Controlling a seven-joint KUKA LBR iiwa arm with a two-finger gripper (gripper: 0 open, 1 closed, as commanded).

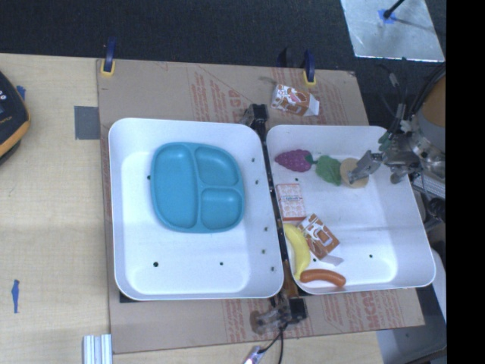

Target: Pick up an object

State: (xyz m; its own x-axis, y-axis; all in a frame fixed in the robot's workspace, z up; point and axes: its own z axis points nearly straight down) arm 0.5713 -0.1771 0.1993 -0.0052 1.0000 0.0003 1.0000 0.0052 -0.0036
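The right bin [394, 226] holds a purple grape bunch [294, 160], a green leafy toy [328, 169] and a tan round piece [352, 173] along its far side. Near its left wall lie a pink-and-white packet [290, 200], a brown-and-white packet [320, 236], a yellow banana [298, 252] and a red sausage [323, 279]. My gripper [380, 171] reaches in over the bin's far right part, low above the floor. It is open, with nothing between the fingers. Its left fingertip [363, 167] is right beside the tan piece.
The left bin [129, 226] carries a blue divided plate [198, 186]. Another small packet [294, 100] lies on the cardboard behind the bins. A yellow-and-black device [10, 120] sits at the bench's left edge. Bare white floor spans the right bin's middle and near right.
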